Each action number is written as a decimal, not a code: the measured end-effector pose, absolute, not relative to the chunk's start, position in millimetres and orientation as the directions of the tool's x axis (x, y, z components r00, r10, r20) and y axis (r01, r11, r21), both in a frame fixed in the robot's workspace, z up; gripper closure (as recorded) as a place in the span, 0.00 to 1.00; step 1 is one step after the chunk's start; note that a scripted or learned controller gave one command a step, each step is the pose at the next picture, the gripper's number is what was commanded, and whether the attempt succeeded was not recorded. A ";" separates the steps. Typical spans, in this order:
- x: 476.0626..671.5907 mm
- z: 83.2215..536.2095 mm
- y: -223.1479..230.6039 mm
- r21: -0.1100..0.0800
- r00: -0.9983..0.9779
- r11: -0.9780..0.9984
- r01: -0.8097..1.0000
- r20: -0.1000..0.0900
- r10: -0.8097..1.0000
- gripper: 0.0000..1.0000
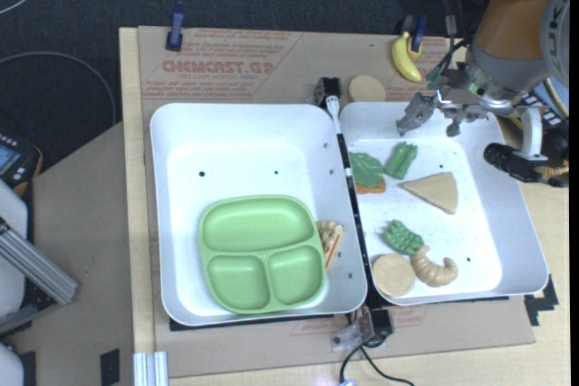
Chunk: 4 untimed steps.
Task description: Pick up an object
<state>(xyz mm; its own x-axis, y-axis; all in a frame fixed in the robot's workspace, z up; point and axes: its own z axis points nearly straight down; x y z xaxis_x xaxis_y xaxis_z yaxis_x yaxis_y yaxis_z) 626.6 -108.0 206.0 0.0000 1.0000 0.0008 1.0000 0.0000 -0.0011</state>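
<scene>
Tabletop: left bin holds green tray; right bin holds toy foods.
My gripper hovers there; finger state unclear.

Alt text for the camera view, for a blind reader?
The gripper hovers open above the right bin, which holds toy foods including a tan wedge. The left bin holds a green divided tray.
</scene>
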 end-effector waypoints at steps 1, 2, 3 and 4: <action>616.5 431.6 -98.1 0.023 -0.002 0.003 1.000 -0.004 1.000 0.00; 611.7 544.3 -83.4 0.018 -0.003 0.003 1.000 -0.003 1.000 0.00; 510.2 470.7 -15.7 -0.009 -0.007 0.007 1.000 0.003 1.000 0.00; 484.5 404.2 44.0 -0.010 -0.007 0.007 1.000 0.001 1.000 0.00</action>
<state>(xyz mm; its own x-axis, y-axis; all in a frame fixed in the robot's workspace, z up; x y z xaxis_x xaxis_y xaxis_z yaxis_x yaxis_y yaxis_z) 484.5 44.0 404.2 -0.0069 1.0000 0.0010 0.9999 0.0069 -0.0099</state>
